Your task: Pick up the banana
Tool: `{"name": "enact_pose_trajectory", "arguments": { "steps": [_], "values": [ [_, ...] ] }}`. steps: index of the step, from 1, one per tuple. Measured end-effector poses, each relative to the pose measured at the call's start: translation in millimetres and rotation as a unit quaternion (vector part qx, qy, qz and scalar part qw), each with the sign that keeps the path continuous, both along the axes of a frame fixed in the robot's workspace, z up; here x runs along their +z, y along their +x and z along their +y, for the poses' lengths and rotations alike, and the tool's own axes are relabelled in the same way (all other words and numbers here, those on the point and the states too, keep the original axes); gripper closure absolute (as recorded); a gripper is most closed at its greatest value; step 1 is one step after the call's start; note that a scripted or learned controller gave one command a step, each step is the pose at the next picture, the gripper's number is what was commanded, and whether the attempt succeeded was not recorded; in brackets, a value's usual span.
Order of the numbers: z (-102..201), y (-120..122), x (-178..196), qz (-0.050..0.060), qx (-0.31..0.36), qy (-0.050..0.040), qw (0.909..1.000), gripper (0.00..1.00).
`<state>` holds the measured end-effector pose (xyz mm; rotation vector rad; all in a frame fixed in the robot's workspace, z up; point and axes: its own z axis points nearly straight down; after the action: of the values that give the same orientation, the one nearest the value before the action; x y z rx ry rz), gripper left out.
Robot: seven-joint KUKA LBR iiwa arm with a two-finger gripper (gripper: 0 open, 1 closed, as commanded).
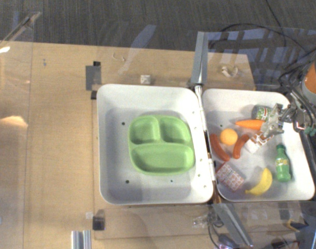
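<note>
While the banana [261,182] lies at the near edge of the right bin [303,193], between a checkered packet [230,177] and a green bottle [282,163], the tool [270,124] is poised above the carrot [249,123]; its state cannot be told. It should be brought nearer, centred over the banana's curve.

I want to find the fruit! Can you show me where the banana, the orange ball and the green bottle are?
banana [260,183], camera view, middle of its yellow curve.
orange ball [229,136], camera view, center of the ball.
green bottle [282,165], camera view, middle of its body.
</note>
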<state>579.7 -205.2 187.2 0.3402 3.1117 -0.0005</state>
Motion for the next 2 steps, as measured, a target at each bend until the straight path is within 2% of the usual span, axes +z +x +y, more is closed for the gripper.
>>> {"name": "enact_pose_trajectory", "arguments": {
  "steps": [1, 2],
  "values": [
    [0, 0, 0, 0.0, 0.0, 0.0002, 1.0, 0.0],
    [0, -24, -86, -0.005, 0.05, -0.0018, 0.9987, 0.0]
  ]
}}
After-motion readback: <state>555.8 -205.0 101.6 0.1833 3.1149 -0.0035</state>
